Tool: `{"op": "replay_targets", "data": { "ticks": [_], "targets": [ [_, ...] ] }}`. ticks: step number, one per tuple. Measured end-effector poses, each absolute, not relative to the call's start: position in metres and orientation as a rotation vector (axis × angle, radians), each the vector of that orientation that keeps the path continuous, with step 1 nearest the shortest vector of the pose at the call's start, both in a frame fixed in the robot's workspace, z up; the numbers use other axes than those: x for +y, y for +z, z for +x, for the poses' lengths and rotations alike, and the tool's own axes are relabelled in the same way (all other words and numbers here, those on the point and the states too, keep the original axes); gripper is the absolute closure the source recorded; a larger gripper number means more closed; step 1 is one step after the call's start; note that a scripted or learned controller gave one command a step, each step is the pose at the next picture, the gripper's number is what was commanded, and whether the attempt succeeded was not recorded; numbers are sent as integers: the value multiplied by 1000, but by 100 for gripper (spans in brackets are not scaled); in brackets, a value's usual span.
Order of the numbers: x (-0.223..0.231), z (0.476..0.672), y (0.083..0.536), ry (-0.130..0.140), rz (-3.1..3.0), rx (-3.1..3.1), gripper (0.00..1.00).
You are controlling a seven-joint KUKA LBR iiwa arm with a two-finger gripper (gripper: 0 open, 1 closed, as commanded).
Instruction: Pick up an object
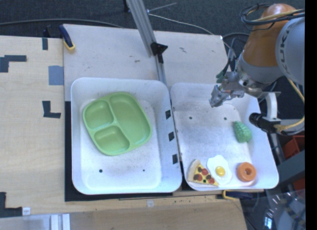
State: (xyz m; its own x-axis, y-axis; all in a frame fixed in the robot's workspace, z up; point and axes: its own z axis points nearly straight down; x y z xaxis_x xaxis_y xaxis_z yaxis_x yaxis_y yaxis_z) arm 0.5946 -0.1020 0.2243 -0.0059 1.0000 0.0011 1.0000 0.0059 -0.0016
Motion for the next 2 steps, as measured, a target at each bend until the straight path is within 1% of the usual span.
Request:
{"op": "replay_targets", "data": {
  "ticks": [1,2],
  "targets": [
    [-50,594,215,1,-2213,-2227,100],
    [0,587,216,1,-2212,-2226,100]
  ]
}}
